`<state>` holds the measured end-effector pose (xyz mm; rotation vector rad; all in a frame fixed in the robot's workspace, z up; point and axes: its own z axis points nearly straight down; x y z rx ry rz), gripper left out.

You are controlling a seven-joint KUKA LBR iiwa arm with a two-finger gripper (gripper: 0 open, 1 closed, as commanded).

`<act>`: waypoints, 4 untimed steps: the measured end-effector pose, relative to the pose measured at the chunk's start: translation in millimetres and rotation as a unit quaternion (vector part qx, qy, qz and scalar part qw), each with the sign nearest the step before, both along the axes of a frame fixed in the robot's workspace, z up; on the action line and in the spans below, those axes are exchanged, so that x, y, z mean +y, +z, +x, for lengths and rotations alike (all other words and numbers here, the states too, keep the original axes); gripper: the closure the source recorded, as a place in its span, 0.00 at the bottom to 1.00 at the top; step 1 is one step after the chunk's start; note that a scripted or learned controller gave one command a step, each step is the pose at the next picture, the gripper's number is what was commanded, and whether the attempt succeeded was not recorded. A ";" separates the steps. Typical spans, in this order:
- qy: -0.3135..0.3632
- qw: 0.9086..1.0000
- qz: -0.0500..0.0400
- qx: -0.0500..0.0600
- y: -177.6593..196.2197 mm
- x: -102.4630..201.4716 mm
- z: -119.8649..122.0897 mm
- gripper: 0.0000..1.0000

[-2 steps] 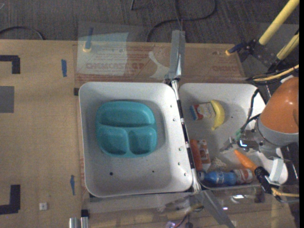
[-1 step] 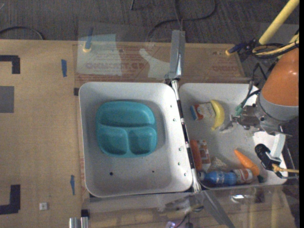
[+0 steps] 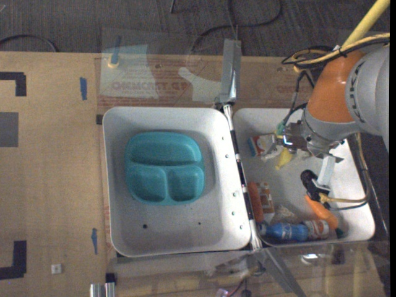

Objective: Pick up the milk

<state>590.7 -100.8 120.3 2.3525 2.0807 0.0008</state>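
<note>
your gripper point(image 3: 286, 142) sits just right of the milk point(image 3: 262, 145) in the right bin point(image 3: 365, 224), can't tell its state

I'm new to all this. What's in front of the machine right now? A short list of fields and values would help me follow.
arm: grey with an orange band, reaching in from the right, over the right bin
gripper: low over the right bin's upper part, fingers hard to make out
left bin: holds a teal divided tray
right bin: holds several small items
milk: small carton near the upper left of the right bin, just left of the gripper
blue bottle: lying along the near edge
carrot: lower right
</note>
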 end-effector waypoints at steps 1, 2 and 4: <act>-0.126 0.992 0.001 0.002 -28.0 -57.7 -95.0 0.00; -0.168 0.986 0.000 0.001 31.0 -7.8 -110.0 0.00; -0.185 0.983 0.001 -0.003 -32.6 -88.4 -107.9 0.00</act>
